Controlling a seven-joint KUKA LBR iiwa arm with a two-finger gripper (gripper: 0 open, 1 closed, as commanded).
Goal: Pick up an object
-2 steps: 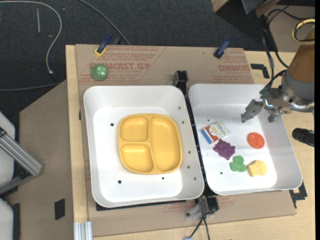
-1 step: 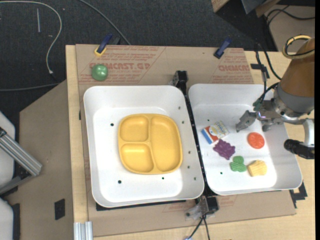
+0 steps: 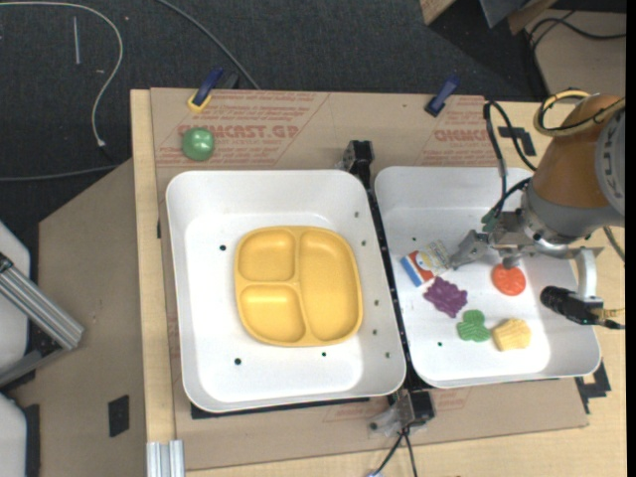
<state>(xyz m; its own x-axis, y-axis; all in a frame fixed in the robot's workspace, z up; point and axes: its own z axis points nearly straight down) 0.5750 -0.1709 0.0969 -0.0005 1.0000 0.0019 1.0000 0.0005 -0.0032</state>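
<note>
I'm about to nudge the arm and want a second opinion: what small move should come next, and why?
Probably lower the claw a little onto the small red, white and blue packet. It hangs beside that packet in the right bin, and nothing shows between its fingers. The purple grapes lie just below, so a straight descent seems safest.

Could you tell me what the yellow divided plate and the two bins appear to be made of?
The yellow plate looks like moulded plastic with a satin finish: uniform colour, soft rounded compartment ridges. The left bin and right bin seem thin white plastic, smooth and slightly glossy, with rounded corners.
</note>
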